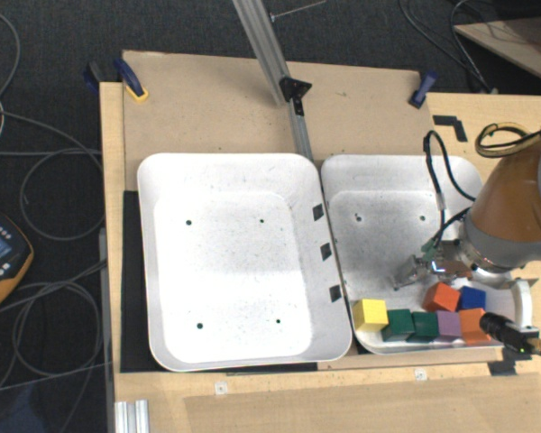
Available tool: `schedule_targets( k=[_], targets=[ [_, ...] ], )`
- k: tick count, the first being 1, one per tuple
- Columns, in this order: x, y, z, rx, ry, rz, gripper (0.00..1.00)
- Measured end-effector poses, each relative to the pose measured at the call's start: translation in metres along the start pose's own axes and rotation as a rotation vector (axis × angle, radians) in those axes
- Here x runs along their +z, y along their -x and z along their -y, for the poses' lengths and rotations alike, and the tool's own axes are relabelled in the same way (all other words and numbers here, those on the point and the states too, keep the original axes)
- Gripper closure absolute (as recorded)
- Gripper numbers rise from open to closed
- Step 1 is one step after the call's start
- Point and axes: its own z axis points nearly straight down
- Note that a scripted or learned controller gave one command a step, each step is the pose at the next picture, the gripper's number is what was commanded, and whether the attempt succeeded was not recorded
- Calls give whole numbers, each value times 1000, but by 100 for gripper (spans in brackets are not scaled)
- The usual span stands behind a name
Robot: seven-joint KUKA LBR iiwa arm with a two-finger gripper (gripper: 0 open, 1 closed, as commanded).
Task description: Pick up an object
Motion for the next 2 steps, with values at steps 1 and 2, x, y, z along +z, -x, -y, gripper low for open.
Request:
schedule_targets(
  k=[1, 2],
  targets=[
    [-14, 0, -2, 0, 7, 1, 100],
    [-65, -8, -10, -3, 12, 3, 100]
  ],
)
